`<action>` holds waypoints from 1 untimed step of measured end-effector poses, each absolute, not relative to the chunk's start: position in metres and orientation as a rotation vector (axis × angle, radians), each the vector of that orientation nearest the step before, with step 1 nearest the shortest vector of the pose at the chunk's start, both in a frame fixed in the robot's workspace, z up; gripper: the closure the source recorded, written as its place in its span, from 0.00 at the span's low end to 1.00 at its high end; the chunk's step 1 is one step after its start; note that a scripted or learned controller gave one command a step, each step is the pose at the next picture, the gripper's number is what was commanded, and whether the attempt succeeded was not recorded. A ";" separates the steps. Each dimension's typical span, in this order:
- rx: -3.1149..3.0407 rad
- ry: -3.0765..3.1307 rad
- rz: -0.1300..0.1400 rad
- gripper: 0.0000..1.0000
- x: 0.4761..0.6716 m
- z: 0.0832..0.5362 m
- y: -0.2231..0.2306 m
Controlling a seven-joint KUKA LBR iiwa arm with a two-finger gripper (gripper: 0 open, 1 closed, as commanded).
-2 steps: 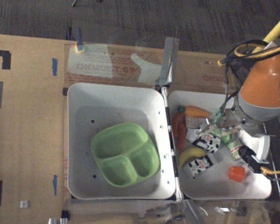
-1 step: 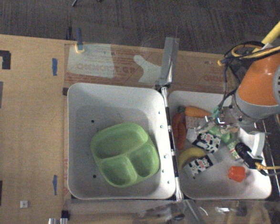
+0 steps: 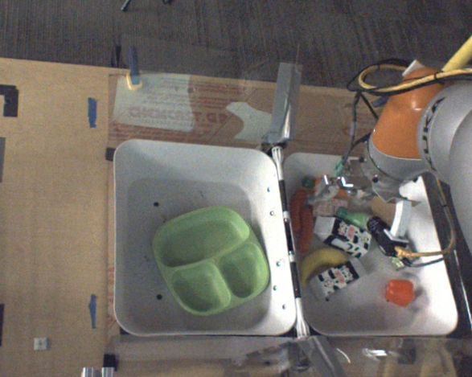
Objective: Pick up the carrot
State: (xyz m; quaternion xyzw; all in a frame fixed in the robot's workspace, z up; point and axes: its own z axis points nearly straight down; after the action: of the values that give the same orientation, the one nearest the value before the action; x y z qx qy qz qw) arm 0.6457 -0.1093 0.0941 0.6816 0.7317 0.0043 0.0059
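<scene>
Against the right bin's (image 3: pixel 444 319) left wall lies the carrot (image 3: pixel 301 219), a long orange-red piece with a banana (image 3: pixel 321 262) and two cow-patterned cartons (image 3: pixel 347 234) crowding it. A descent here could snag a carton or hit the wall instead, since there is little room around it. It lies just left of and below the gripper (image 3: pixel 342 185); whether the jaws are released or clenched, I cannot tell.
</scene>
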 end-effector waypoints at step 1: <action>2.057 2.370 0.004 0.00 0.628 0.186 -0.063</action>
State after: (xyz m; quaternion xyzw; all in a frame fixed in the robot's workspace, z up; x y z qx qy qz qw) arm 0.6280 -0.0631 0.1864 0.6555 0.7552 0.0013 0.0017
